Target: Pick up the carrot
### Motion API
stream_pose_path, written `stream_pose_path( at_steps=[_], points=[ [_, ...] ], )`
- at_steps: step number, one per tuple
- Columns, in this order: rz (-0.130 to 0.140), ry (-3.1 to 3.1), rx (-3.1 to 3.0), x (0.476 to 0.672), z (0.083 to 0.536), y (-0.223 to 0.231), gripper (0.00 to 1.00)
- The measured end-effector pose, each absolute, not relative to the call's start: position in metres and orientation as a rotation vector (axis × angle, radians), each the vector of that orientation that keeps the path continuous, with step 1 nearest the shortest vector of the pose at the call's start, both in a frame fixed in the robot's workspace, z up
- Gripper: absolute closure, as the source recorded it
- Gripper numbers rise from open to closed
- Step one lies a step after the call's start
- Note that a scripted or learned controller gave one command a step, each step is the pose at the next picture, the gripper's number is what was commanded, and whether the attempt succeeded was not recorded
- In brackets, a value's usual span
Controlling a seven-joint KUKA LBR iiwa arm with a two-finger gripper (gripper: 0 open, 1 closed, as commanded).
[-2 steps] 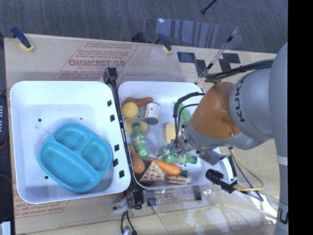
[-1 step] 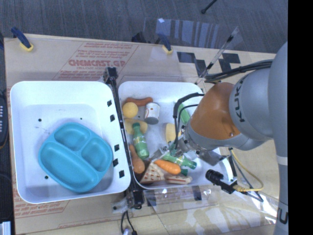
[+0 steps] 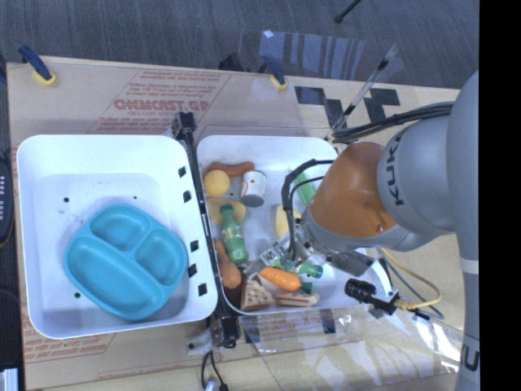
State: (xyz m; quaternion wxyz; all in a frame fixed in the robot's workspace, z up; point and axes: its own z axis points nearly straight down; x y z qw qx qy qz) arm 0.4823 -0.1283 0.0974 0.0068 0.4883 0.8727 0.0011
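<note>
Down in the right bin, near its front edge, the carrot lies on its side, and that's our target. It's a short orange cone with a green tuft at the fat end, smooth and glossy like moulded plastic. It sits on top of the clutter, touching a tan wedge of toy sandwich on one side and a long flat brownish piece just in front of it.

The gripper hangs directly over that spot, very near the carrot's upper side, and the grey arm's bulky orange-banded wrist blocks most of it. I cannot tell whether the jaws are apart or closed, and nothing shows the carrot between them. As I judge it, the approach is made but the grasp and the lift are both not yet done; the carrot looks to be resting on the pile.

Around it: a green bottle with a ribbed, shiny body, a yellow lemon-like ball, a small silver can on its side, and a brown sausage shape at the back. That rounded, slick cone could squirt out of a pinch, I reckon.

Over in the left bin, a matte sky-blue divided plate with three soft-edged compartments sits alone.
</note>
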Motion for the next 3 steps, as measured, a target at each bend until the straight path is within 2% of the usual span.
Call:
stream_pose_path(
  at_steps=[1, 2, 3],
  points=[
    [0.01, 2.74, 1.504, 0.486, 0.109, -0.126, 1.0],
    [0.01, 2.741, 1.506, 0.485, 0.108, -0.126, 0.0],
    [0.006, 2.96, 1.03, 0.482, 0.097, -0.131, 0.0]
  ],
)
